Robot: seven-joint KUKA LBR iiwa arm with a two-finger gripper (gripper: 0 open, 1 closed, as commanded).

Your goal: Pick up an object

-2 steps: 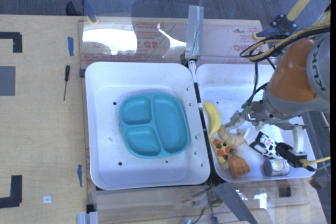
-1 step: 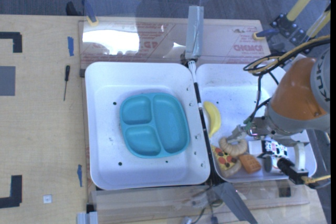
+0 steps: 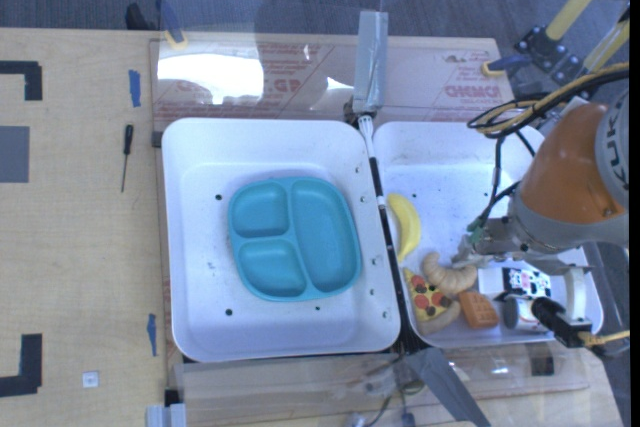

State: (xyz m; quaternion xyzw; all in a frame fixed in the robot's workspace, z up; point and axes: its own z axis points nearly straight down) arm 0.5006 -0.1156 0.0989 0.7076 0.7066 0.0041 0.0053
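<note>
My gripper (image 3: 474, 249) is low over the right bin (image 3: 440, 177), reaching in from the right below the orange wrist band. It sits just above and to the right of a tan croissant (image 3: 450, 276), very close to it or touching it. A yellow banana (image 3: 405, 223) lies to the left, by the divider. A pizza slice (image 3: 430, 300) lies at the front of the bin, with an orange waffle-like piece (image 3: 479, 309) beside it. A black-and-white toy (image 3: 525, 283) rests under the arm, partly hidden.
The left bin (image 3: 200, 165) holds a blue divided plate (image 3: 295, 237). A clear plastic sheet (image 3: 300, 75) stands behind both bins. Cables (image 3: 515, 115) hang over the right bin's back corner. A screwdriver (image 3: 126, 155) lies on the wooden bench at the left.
</note>
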